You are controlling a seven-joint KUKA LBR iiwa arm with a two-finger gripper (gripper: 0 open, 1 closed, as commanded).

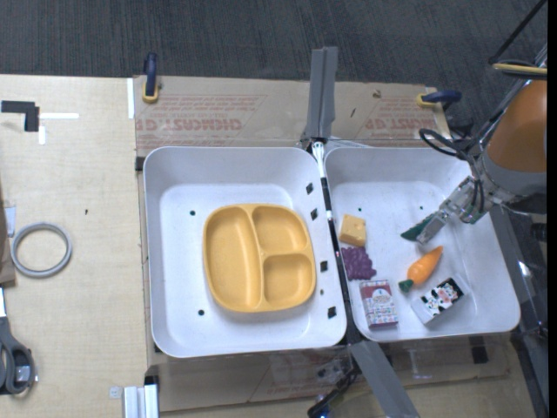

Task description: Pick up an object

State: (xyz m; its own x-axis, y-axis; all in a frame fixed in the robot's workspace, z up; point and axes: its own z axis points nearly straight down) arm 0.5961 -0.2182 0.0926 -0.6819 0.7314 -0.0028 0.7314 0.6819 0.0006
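The toy carrot (424, 266) lies in the right bin (487, 325), toward its right half, with its long axis slanting from the green leafy end at lower left up to the orange tip at upper right. That tip points roughly toward the hand (428, 228), which hangs just above and a little to the right of it, near but apart from it. So the carrot lies down and slightly left of the hand, and a short drop along that line would bring the two together; the carrot looks like the likeliest thing to take, though the task names none.

The hand itself is dark green at its tip, slanting down to the left from the grey wrist, and nothing shows between its fingers. Whether the fingers are spread or closed I cannot tell from this view.

Just below the carrot sits a small carton with a cow pattern (440, 298), near the bin's front wall. Further left lie a red-and-white box (379, 304), a purple bunch of grapes (355, 260) and a yellow cheese wedge (352, 230), all well apart from the hand.

The left bin (165, 259) holds a yellow divided plate (259, 257). On the counter (78, 338) to the left lies a grey ring (38, 249).
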